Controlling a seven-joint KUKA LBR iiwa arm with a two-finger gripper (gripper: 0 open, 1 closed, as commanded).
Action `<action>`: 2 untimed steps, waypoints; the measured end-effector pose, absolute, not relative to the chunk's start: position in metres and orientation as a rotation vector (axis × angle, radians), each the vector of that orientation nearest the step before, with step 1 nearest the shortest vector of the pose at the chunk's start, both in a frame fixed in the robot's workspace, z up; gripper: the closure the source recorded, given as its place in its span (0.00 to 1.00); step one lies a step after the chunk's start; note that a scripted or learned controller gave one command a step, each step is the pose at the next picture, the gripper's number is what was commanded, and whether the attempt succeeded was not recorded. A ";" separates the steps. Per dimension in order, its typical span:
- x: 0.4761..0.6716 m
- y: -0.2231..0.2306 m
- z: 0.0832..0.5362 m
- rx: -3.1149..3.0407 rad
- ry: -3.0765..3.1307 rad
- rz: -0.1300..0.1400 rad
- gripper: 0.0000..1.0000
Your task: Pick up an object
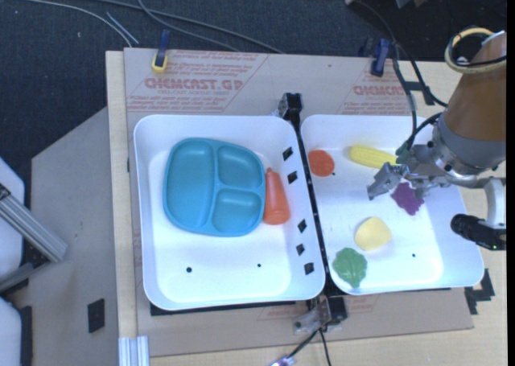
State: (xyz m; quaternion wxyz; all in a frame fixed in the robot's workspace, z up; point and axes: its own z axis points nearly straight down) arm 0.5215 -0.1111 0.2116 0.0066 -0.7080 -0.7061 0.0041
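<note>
Currently the end effector hangs low over the right bin, and I take that bin's centre divider as landmark for everything below. Whether its grasping parts stand wide or narrow I cannot tell — the grey metal around the tip is blurred and runs together.

Candidate objects, all right of the divider:
- orange ball, just beside the divider, toward the far end.
- yellow corn-like piece, further right, lying roughly across.
- purple piece, furthest from the divider, partly under the end effector; shape unclear.
- pale yellow lemon-like piece, mid-bin.
- green leafy piece, near corner, close to the divider.

Left of the divider: blue sectioned plate in the left bin, with an orange carrot-like piece between plate and divider.

Judgement: nothing is visibly gripped, so the step in hand looks like the approach or descent onto the purple piece, the nearest target. To do it well — centre the tip over the purple piece before closing, not over its edge; descend straight down until nearly at the bin floor; keep clear of the yellow corn-like piece, which lies near. The purple piece looks small and irregular, so an off-centre pinch could squirt it sideways. Lift slowly and check that something is actually held before moving off.
</note>
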 end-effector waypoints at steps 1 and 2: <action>0.524 -0.111 0.218 -2.219 -2.220 0.000 0.00; 0.529 -0.111 0.157 -2.218 -2.217 0.004 0.00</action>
